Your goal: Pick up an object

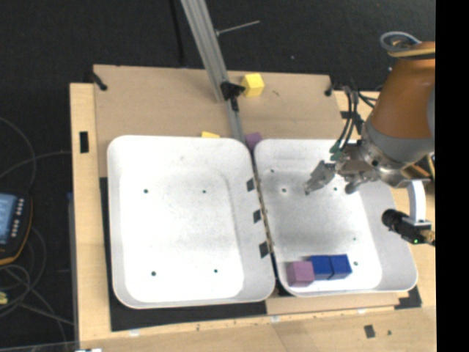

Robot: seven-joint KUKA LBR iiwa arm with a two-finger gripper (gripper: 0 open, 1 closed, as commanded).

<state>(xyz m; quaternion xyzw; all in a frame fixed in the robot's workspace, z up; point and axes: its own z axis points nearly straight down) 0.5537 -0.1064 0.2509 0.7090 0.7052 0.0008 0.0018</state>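
We are seeing two white bins, the left bin (183, 218) and the right bin (322, 211), both showing faint grey speckling and small dark dots. We are looking at a purple block (300, 272) and a blue block (330, 265) in the right one. The counter (146, 101) is showing tan. A yellow block (253, 84) is sitting on it. The arm (403, 108) is showing orange over grey, its fingers (319, 177) grey.

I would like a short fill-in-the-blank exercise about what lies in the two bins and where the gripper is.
1. The blue block lies in the ____ bin of the view.
2. Touching its left side is a ____ block.
3. Both blocks lie at the bin's ____ edge.
4. The gripper is above the same bin's ____ half.

Missing words: right; purple; near; far
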